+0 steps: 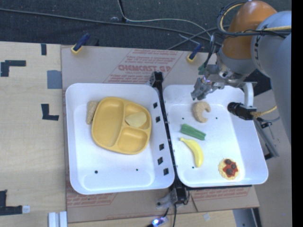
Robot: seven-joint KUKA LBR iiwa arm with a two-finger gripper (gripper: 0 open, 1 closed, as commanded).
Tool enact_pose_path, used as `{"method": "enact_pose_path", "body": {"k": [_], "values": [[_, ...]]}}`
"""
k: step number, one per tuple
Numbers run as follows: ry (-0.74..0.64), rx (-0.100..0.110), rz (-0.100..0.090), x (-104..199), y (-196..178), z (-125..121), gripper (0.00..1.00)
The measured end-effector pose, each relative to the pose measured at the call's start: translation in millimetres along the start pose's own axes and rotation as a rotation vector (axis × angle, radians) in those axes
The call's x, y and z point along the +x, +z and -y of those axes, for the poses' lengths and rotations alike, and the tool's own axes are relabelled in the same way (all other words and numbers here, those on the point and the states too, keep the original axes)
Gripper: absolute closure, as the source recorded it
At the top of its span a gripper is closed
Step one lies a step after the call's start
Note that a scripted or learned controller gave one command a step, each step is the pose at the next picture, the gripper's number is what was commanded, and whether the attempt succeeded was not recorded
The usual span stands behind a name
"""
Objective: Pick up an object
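- Pincer (200,91) poised over the back of the right bin (246,174), just above the croissant (201,111); fingers too blurred to tell whether apart or together, nothing seen between them.
- Likely target: croissant, lying near the bin's back wall, not yet lifted.
- Risk: curved, rounded pastry could roll or slip out if gripped off-centre.
- Nearby: green pod (193,131) and banana (193,151) just beyond; small pizza (229,169) well apart.
- Left bin (113,181) bearing a yellow tray (120,125); not in the way.
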State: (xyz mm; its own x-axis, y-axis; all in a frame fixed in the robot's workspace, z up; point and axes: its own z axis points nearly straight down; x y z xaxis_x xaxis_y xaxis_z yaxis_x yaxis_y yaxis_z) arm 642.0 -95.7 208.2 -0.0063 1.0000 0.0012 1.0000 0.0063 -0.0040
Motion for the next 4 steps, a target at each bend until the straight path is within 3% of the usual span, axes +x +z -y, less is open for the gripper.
{"method": "enact_pose_path", "body": {"k": [1, 4], "values": [[0.000, -0.001, 0.000, 47, -6, -11, 1.00], [0.000, 0.000, 0.002, 197, -4, -12, 1.00]]}}
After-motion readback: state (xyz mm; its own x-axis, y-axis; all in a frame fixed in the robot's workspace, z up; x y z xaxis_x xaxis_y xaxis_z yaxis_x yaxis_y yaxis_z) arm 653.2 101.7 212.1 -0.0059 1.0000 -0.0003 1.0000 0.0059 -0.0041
